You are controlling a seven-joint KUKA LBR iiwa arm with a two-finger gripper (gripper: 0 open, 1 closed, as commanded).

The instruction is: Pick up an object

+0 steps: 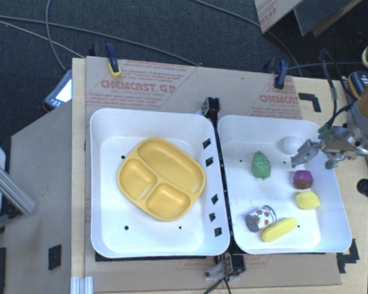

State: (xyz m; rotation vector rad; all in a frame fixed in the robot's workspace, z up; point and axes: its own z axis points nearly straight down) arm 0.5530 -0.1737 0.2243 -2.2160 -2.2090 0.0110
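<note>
The right bin (333,240) holds a small white ball (290,144), a green lumpy piece (261,165), a purple piece (303,178), a yellow lemon-like piece (307,200), a yellow banana (279,229) and a grey, white and red item (261,217). My gripper (317,158) hangs over the bin's upper right part, just right of the white ball and above the purple piece. It stands open, and nothing sits between its fingers (302,153).
The left bin (99,231) holds a yellow divided plate (162,178). A black divider with clips (214,175) separates the bins. Clamps (113,63) grip the cardboard base at the back, and cables trail across the dark floor behind.
</note>
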